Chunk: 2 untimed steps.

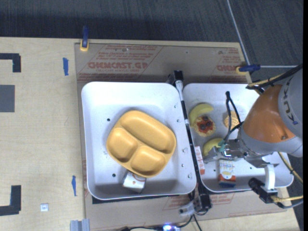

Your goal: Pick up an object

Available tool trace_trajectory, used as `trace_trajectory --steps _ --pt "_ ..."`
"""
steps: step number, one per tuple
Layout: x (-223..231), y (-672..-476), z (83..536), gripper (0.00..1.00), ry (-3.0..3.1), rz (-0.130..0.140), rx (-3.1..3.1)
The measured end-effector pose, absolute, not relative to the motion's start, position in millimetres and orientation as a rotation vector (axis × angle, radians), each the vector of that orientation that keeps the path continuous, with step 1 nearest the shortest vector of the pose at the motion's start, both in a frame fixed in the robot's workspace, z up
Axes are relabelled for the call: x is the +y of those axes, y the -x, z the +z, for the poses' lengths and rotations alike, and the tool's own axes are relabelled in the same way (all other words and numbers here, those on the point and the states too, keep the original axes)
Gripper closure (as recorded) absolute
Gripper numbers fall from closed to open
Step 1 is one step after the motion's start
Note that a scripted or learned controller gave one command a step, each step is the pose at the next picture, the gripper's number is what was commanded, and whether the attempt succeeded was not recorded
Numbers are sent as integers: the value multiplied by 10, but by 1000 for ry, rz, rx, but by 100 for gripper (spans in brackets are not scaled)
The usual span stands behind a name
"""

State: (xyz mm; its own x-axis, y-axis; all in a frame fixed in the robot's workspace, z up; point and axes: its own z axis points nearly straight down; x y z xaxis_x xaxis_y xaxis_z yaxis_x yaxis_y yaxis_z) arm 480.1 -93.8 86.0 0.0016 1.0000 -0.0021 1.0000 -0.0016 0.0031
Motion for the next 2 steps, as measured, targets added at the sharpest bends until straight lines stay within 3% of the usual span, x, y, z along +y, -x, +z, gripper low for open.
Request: trace_trajectory --steps 1,2 --pt "-935 -4822 968 100 -2217 7 2213" --pt "-934 -4821 968 0 -2217 7 2214"
